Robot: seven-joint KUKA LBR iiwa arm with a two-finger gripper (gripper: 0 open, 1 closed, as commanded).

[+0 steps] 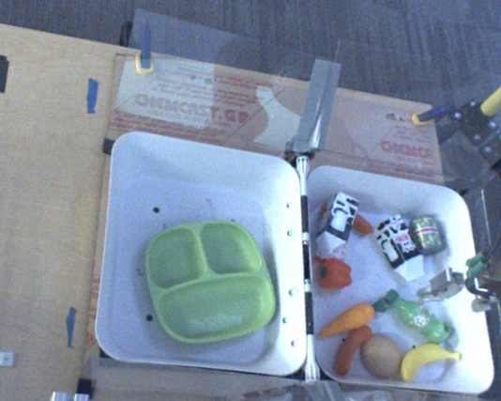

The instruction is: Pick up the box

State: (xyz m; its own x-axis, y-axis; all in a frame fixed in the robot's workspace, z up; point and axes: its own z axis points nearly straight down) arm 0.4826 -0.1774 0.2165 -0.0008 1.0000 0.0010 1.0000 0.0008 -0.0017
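1. Two white bins sit side by side on the surface; the left bin point(140, 176) holds a green divided tray point(209, 280) lying flat near its middle.
2. The right bin point(459, 206) is crowded with toy food. The box point(334, 226), a small cow-patterned milk carton, lies against the bin's left wall near the top, with a red tomato-like piece point(334, 274) just below it.
3. A second cow-patterned carton point(395, 240) lies near a small can point(426, 233) toward the upper right.
4. Lower down lie a carrot point(347, 320), a sausage point(351, 349), a potato point(381, 355), a banana point(427, 361) and a green bottle point(416, 316).
5. The gripper point(443, 286) hangs over the right side of this bin, well apart from the box; I cannot tell how the jaws stand.
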